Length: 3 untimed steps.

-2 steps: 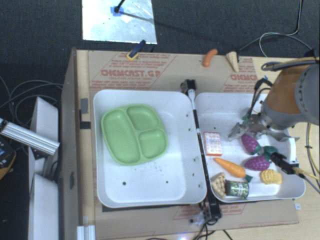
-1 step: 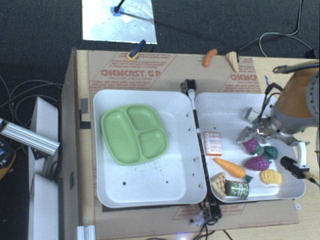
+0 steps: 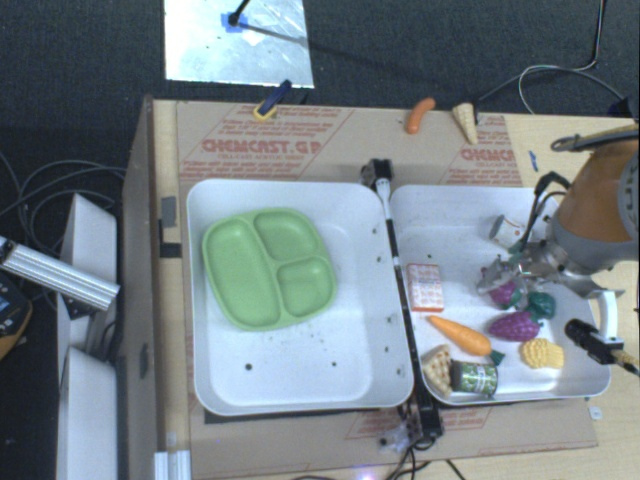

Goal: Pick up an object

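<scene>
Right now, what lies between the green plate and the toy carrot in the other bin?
In the camera view, between the green plate and the carrot lie bare white bin floor and the bins' divider.

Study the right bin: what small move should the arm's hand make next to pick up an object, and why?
Probably a short descent. The hand sits low in the right bin, right at a purple toy, with the purple grapes just beside. Nothing is visibly gripped, so lowering onto that toy seems the likeliest step.

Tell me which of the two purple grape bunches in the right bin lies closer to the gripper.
The smaller purple bunch, directly under the gripper. The larger purple bunch lies apart, nearer the corn.
</scene>
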Tool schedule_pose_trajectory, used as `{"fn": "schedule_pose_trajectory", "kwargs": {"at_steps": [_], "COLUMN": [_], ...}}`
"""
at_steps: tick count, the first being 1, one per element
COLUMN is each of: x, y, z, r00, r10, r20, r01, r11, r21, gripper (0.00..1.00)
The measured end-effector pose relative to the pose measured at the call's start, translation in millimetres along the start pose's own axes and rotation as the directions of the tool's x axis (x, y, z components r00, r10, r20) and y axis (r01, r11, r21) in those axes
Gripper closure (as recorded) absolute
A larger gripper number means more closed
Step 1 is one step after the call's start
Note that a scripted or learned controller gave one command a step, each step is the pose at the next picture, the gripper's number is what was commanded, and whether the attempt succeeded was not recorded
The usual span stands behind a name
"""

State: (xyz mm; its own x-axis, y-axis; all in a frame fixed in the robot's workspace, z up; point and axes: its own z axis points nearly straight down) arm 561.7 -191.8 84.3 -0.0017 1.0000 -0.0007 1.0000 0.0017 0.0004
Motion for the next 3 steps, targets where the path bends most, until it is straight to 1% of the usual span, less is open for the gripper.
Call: {"fn": "schedule_pose_trajectory", "kwargs": {"at_steps": [1,2,3], "x": [0.2,48.6,127.5], "y": [1.1,20.7,-18.5], "z": [-10.6,-98.2,-134.4], "r00": [1.0,1.0,1.0], "r10": [-0.001,-0.003,-0.003], "r20": [0.0,0.0,-0.002], "r01": [0.001,0.003,0.003], "r11": [1.0,1.0,1.0], "r21": [-0.002,-0.005,-0.002], "gripper": [1.0,1.0,1.0]}}
